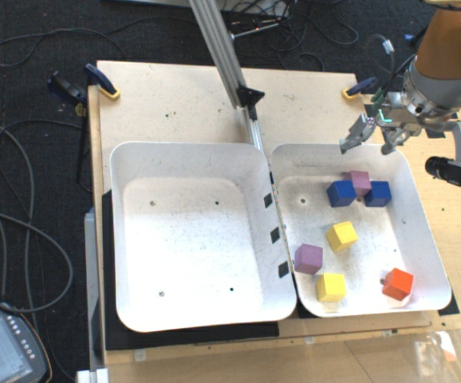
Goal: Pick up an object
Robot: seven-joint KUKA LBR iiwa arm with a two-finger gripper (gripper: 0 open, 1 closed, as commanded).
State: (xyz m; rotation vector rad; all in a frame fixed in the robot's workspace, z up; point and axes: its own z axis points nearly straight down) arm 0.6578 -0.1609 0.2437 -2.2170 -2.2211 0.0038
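You are seeing the arm [446, 46] cut off at the frame's 2 o'clock corner. The gripper [372, 138] is hanging over the far rim of the right bin [430, 250], its fingers standing apart with nothing between them. In this bin, from near to far, are lying a yellow cube [331, 287], an orange cube [398, 283], a purple cube [309, 257], a second yellow cube [343, 234], then two blue cubes [340, 193] touching a pink cube [360, 181] toward 12 o'clock. The left bin [135, 174] is sitting at 9 o'clock.
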